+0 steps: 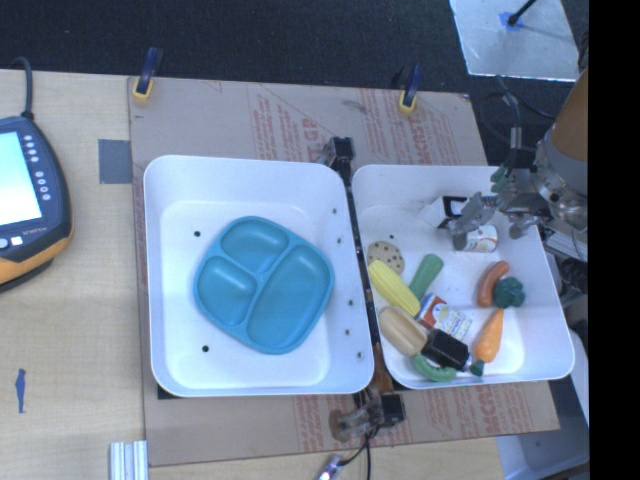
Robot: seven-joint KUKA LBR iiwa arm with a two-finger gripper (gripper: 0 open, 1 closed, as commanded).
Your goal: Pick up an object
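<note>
Fingers of the gripper [490,226] stand apart over the right bin [560,358], straddling a small white-and-red object [483,239] lying on the bin floor; toy corn [392,286] and a carrot [488,336] lie nearby

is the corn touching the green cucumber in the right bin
Touching. The camera view shows the yellow corn lying slantwise with its right side against the lower end of the green cucumber, with no white bin floor visible between them there.

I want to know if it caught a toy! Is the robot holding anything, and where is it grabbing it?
Nothing is held. The tool hangs open above a small white object in the right bin, with nothing between its fingers.
</note>
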